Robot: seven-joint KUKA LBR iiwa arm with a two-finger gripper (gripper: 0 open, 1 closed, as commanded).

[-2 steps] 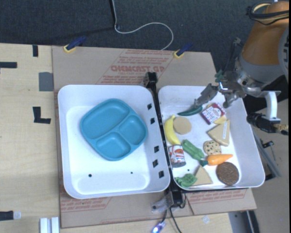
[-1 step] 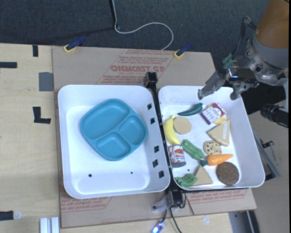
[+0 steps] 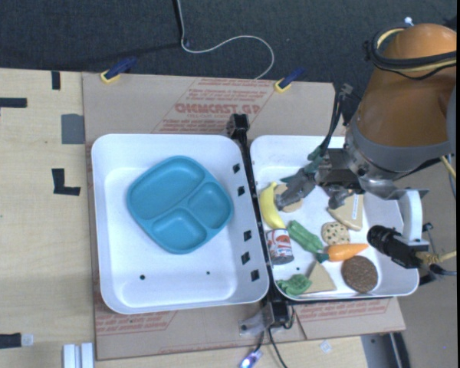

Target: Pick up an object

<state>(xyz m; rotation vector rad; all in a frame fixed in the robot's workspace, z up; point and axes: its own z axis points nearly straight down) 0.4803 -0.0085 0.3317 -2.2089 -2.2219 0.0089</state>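
Since the claw (image 3: 313, 188) hangs fingers apart, holding nothing, just right of the banana (image 3: 271, 208), we judge it's lining up a grab.

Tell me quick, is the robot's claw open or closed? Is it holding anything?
Gripper: open, fingers spread over the right bin, holding nothing; a pale round piece lies just under its left finger, beside the banana.

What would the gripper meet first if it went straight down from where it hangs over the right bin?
Probably the small tan food piece directly beneath the gripper, just right of the banana. Depth is unclear from this slanted view, so it may land on bare bin floor beside it.
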